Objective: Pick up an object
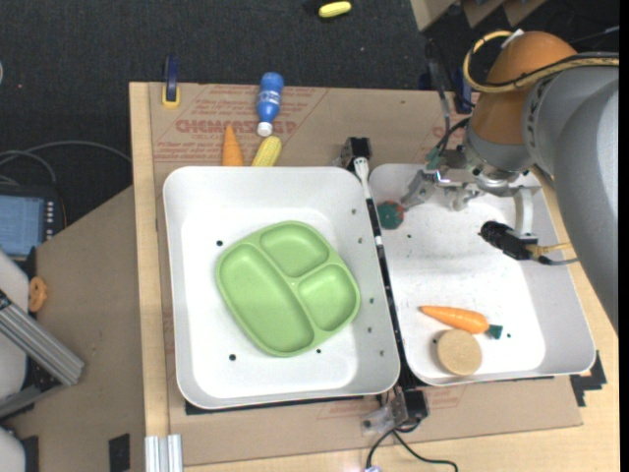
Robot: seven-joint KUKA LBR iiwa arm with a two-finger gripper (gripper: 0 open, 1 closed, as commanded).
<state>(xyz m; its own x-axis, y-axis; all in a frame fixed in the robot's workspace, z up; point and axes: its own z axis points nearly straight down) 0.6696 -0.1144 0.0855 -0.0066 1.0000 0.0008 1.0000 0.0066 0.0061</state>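
Carrot (pixel 454 317), orange, green-tipped, beside tan disc (pixel 459 353), perhaps wooden

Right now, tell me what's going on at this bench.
A grey robot arm with an orange band reaches in over the right bin, its gripper near that bin's far left corner, close to a small teal object. A toy carrot and a round wooden disc lie untouched at the bin's near side. The left bin holds a green divided plate. Nothing appears lifted yet.
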